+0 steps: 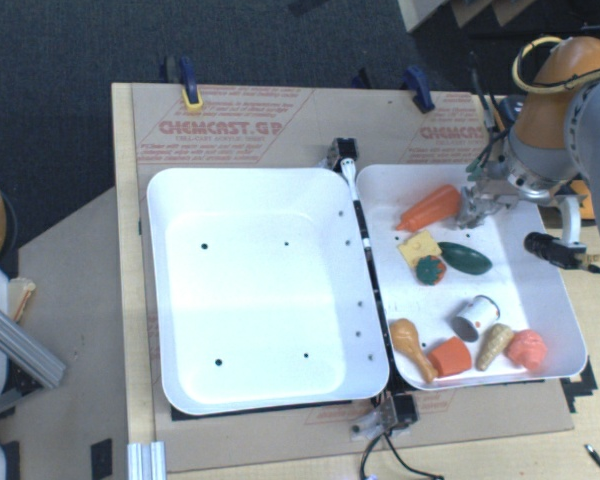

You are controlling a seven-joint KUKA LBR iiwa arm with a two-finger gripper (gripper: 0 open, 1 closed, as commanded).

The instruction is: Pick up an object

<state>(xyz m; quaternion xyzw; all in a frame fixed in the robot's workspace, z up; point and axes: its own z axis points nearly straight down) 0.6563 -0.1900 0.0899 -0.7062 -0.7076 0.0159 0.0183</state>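
Camera view, from above at a slant. The arm [565, 98] enters over the desk's right edge; its upper part is cut off by the frame. The end effector [472, 211] hangs low over the far end of the right bin [570, 318], at the right tip of the orange carrot [430, 208], touching or just beside it. Too small and blurred there: cannot tell how the end effector is set, nor whether anything is caught in it.

Right bin contents, far to near: carrot; yellow block [418, 249] with a small round red-and-green piece [431, 270] against it; dark green oval [466, 258] just right of those; grey-and-white cylinder [475, 318]; along the near edge a tan drumstick shape [410, 346], an orange-red block [450, 355], a beige piece [493, 345], and a pink lump [526, 349]. Exact kinds hard to read.

Left bin [165, 268] sits flush beside the right.
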